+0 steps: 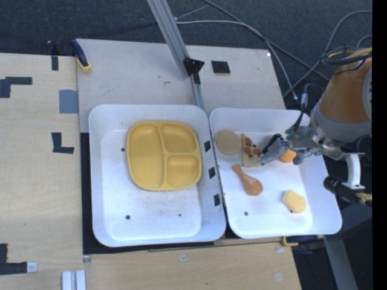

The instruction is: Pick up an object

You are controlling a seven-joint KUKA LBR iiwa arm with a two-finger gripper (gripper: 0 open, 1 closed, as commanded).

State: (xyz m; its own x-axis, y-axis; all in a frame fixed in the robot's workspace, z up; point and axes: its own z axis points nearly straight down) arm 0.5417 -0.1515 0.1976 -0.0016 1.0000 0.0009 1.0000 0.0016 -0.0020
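Bins first: the left bin (pixel 109 180) bears a yellow sectioned plate (pixel 164 155), smooth moulded plastic with three wells. The right bin (pixel 314 219) carries the small pieces. The gripper (pixel 270 150) sits low over this bin, beside a small orange item (pixel 289 156); whether it is clenched or released I cannot tell. Just beside it lies a patterned slice (pixel 249 150), then a tan disc (pixel 228 142), an orange-brown spoon-like piece (pixel 249 182) and a yellow block (pixel 294 201). A good pick likely wants the tool centred over one item, clear of neighbours.
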